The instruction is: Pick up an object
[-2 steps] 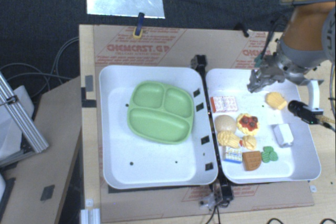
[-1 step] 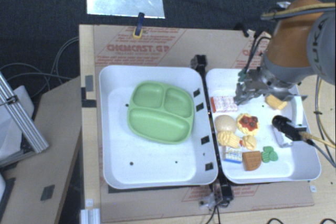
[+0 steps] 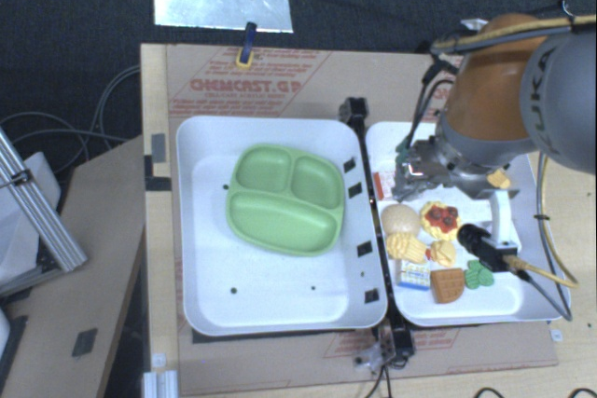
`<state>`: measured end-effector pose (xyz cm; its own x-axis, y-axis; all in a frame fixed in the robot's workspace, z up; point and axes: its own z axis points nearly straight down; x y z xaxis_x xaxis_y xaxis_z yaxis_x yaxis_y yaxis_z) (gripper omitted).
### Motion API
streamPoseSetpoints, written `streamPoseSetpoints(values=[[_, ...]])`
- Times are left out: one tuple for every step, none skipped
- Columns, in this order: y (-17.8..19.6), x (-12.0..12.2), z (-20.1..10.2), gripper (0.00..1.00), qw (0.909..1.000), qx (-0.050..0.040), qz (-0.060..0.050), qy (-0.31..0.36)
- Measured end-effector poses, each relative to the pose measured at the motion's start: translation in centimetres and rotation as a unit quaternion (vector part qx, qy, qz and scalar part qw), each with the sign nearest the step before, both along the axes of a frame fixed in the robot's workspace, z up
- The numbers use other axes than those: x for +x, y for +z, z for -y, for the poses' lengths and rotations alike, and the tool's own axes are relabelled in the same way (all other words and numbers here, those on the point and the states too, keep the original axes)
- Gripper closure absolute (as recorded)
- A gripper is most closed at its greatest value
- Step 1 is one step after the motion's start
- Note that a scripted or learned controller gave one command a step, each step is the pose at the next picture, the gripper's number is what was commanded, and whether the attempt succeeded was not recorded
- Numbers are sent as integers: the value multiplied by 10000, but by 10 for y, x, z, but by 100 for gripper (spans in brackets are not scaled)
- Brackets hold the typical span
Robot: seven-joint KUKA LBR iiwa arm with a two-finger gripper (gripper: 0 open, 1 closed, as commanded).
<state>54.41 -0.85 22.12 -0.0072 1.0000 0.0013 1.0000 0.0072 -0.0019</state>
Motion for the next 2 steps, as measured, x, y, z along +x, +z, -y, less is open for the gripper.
streamPoseSetpoints(values=[[-5, -34, -24, 100, 10000, 1, -4, -4], [-5, -42, -31, 100, 10000, -1, 5, -8]])
